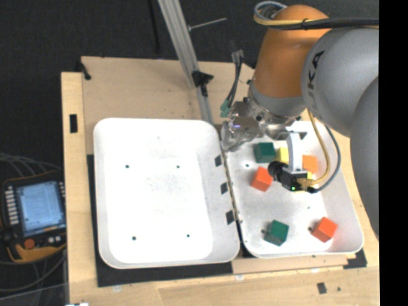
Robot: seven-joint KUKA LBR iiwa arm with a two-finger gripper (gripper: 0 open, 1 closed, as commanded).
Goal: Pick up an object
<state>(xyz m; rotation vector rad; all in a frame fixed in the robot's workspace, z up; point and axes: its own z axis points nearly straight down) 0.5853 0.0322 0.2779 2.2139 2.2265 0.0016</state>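
The grey arm [347, 69] comes in from the right, and its orange band [287, 50] hangs over the top edge of the right bin [299, 212]. The wrist reaches down into that bin's upper left part, close to the wall shared with the left bin [153, 183]. Under the wrist sit a white bracket [294, 148] and a black part [282, 171] with a small green light. I cannot tell whether the jaws are released or clenched, and no block shows between them. A yellow cable [333, 161] loops from the wrist down to the black part.

All the blocks lie in the right bin. The upper green block [264, 151] lies just below the wrist, with a yellow block [283, 153] touching its right side. The left orange block [261, 179] lies just below the upper green one, beside the black part. A pale orange block [310, 164] lies right of the white bracket, partly hidden by it. Near the bin's front edge lie the lower green block [276, 232] and, well to its right, the corner orange block [324, 229].

Both bins rest on the tan desk [127, 88]. A metal pole [182, 43] slants up from the desk behind the bins. Off the desk's left side lies a pendant [35, 209] with a lit screen.
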